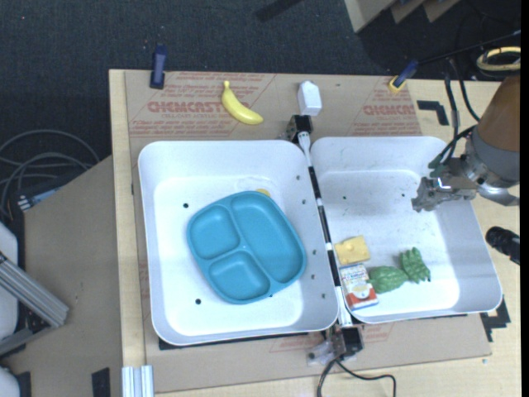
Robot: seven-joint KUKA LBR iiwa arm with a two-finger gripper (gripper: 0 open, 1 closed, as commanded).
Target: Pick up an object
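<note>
Right bin (pixel 463 296): yellow block (pixel 352 250), carton (pixel 358 287), green toy (pixel 402 272) clustered at 6 o'clock, apart from the tool (pixel 430 193) at 3 o'clock; its state cannot be told. Left bin (pixel 157 222): blue divided plate (pixel 244 246).

The bench (pixel 198 114) bears two white bins (pixel 165 222) (pixel 463 246), a banana (pixel 240 106) and a white block (pixel 310 98).

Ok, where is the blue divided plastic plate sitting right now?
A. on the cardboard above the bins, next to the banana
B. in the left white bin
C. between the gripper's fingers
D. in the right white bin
B: the blue divided plastic plate lies flat on the floor of the left white bin, apart from the gripper over the right white bin.
</note>
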